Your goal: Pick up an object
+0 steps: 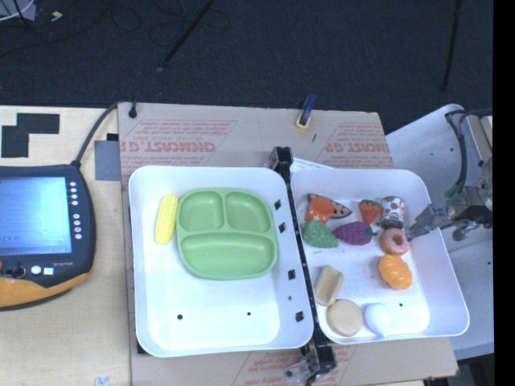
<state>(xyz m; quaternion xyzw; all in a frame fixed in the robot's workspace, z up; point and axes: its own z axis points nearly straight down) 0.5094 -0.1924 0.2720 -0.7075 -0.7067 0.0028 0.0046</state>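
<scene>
1. The metal two-finger gripper (420,225) sits at the right-centre of the frame, its tips over the right rim of the right white plastic bin (438,296); whether they are apart or together cannot be told (too small and blurred).
2. Just left of the tips lies a pink frosted toy doughnut (393,241), with an orange round toy fruit (395,272) below it.
3. Further left lie a purple toy (352,232) and a green leafy toy (319,235).
4. The left white bin (161,320) holds a green divided plastic plate (226,233) and a yellow toy corn cob (166,218).
</scene>
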